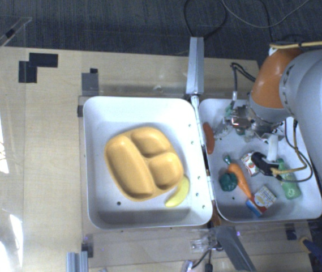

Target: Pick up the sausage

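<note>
I am a grey arm with an orange band, reaching in from the right of the view. My gripper (239,122) hangs over the far part of the right shallow white bin (313,211). From this slant I cannot tell how wide it stands.

The reddish-brown sausage (208,137) lies in that same bin, lengthwise along its left wall, near my gripper on its left side and apart from it.

Closer to the camera in this bin lie an orange carrot (241,180), set at a slant, and a dark green rounded lump (227,181) just beside the carrot's left. Near the bin's front edge sit a small printed packet (265,196) and a blue piece (254,209). A green item (291,189) rests toward the right wall.

The left shallow white bin (95,208) holds a big yellow moulded tray with three rounded sections (142,162). A yellow banana (178,193) is tucked at its front right corner.
</note>
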`<action>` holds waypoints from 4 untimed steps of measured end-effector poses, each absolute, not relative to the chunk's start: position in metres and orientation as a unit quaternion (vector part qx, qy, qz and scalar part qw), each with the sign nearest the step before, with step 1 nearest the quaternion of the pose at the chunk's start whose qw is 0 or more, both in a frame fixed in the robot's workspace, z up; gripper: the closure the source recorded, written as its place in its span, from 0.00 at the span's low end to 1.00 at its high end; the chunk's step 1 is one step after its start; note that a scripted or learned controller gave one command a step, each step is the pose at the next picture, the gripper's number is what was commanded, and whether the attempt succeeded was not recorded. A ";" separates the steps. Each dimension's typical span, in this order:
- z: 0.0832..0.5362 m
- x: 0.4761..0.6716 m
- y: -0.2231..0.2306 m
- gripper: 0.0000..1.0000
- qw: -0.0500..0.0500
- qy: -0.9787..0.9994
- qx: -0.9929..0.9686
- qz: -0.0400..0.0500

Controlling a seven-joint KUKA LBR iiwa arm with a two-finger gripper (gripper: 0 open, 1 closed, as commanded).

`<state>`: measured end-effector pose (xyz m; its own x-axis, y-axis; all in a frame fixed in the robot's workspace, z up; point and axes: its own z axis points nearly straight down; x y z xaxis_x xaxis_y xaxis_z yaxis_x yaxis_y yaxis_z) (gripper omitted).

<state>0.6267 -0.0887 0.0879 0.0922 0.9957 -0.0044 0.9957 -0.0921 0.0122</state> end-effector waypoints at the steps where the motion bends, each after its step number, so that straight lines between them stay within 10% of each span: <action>1: 0.096 0.628 -0.086 1.00 0.005 0.676 0.737 0.004; 2: 0.086 0.669 -0.083 1.00 0.003 0.611 0.792 0.003; 3: 0.088 0.602 -0.111 1.00 0.003 0.544 0.839 0.004; 4: 0.086 0.672 -0.094 1.00 0.003 0.488 0.873 0.003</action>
